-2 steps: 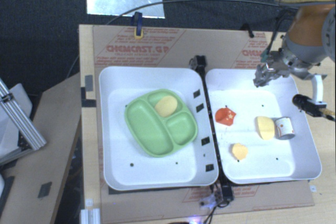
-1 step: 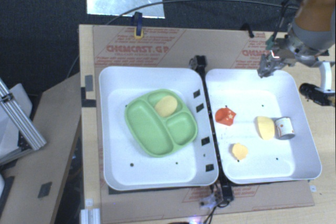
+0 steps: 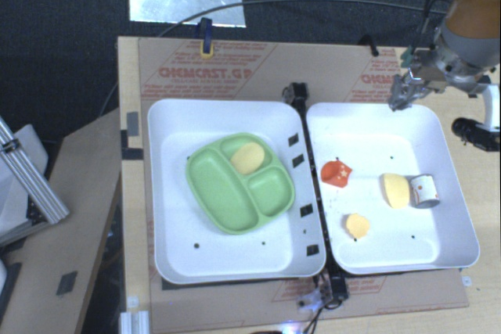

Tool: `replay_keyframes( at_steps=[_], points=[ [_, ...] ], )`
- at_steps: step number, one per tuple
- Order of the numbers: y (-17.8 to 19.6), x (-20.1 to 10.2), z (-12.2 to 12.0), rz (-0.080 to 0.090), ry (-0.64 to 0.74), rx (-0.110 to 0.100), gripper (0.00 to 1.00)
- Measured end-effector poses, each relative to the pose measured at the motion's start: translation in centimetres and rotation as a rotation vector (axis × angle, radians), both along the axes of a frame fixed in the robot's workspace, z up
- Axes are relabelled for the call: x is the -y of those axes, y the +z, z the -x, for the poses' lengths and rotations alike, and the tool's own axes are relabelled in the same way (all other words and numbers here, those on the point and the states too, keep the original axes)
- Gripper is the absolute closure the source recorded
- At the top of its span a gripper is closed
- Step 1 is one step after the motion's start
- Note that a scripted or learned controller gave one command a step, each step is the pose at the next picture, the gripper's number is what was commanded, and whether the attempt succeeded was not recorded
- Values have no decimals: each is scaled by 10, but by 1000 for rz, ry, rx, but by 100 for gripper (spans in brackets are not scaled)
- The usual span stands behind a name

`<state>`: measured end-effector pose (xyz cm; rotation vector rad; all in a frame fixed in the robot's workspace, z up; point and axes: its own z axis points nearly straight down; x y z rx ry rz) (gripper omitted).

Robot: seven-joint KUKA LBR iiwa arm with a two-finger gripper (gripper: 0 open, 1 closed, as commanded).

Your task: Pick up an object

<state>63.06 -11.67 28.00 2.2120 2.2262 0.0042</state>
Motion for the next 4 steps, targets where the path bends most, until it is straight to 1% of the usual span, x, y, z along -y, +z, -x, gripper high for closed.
replay_keyframes(
  at_steps=[2,3,4],
  points=[
    [-33,-96,24,-2,2,-5,100],
    [-28,-148,41,-2,2,-5,100],
    [-30,-189,67,-2,2,-6,100]
  ],
)
